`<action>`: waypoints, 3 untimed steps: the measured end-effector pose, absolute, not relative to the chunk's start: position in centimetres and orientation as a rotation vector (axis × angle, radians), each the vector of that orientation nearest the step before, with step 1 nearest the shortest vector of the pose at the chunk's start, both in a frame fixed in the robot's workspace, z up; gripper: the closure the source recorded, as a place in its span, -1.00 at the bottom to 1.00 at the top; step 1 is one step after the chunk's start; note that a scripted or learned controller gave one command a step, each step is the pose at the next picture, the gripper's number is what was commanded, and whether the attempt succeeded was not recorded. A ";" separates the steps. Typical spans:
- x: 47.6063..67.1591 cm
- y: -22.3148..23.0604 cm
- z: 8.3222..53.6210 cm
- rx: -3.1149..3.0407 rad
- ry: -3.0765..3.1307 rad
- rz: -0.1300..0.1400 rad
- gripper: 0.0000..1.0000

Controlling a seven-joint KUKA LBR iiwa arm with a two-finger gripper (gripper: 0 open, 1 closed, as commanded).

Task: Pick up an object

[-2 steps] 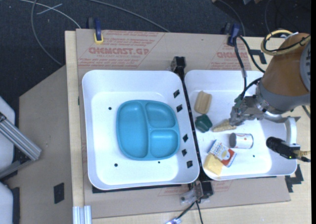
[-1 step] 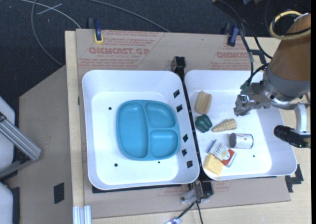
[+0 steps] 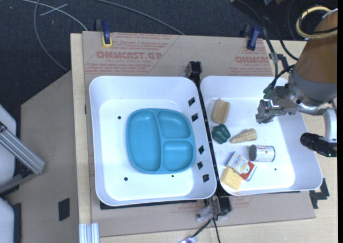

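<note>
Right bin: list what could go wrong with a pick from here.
1. The items crowd together: the cone, green piece, can and yellow block lie close, so the gripper may nudge a neighbour.
2. The can lies on its side and could roll away.
3. The tan bread piece sits near the divider, leaving little room on that side.

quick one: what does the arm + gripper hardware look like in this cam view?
The arm is bulky and rounded: an orange-brown band above, a grey wrist section below with a pale ring at its base. Black cables run down its side to the gripper, a small dark grey metal assembly. A yellowish cable loop sits near the arm's top. No markings are readable.
</note>
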State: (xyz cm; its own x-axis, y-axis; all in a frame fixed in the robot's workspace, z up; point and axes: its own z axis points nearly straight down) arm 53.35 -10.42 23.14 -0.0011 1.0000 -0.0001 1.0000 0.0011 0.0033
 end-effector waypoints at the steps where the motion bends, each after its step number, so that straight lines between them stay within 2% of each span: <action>1: 53.1 -5.0 22.0 2.219 2.231 0.001 1.00; 3: 51.1 6.4 21.9 2.217 2.233 0.001 1.00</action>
